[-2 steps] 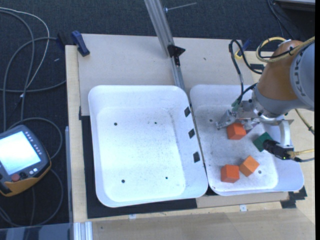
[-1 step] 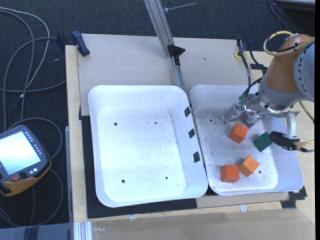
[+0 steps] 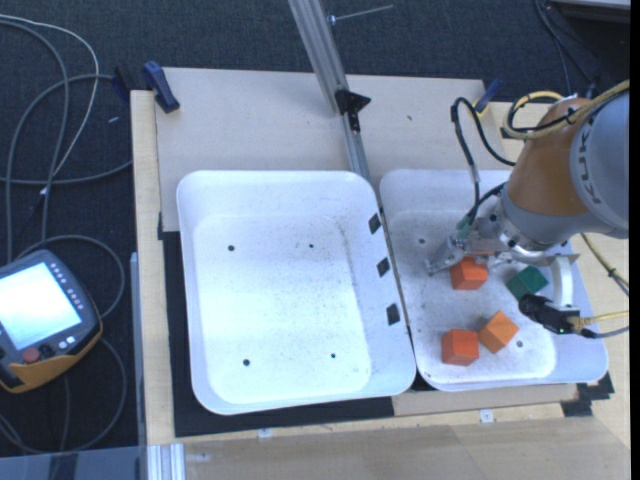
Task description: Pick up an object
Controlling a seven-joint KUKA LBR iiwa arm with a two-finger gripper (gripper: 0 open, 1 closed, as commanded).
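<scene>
Tool (image 3: 470, 253) low in right bin (image 3: 420, 203), orange cube (image 3: 468, 274) touching just below it. Cannot tell whether clenched or released.

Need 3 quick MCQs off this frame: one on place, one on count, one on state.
1. Which shallow white plastic bin holds the blocks?
A. the one nearer the arm
B. the one farther from the arm
C. both

2. How many orange blocks are in view?
A. one
B. two
C. three

3. Where is the arm's pincer?
A. above the bin farther from the arm
B. low over the orange block nearest the green block
C. off the bench

Key: 1 A, the blocks lie in the bin nearest the arm. 2 C, orange blocks at and. 3 B, the pincer sits just above the upper orange block, beside the green block.
</scene>
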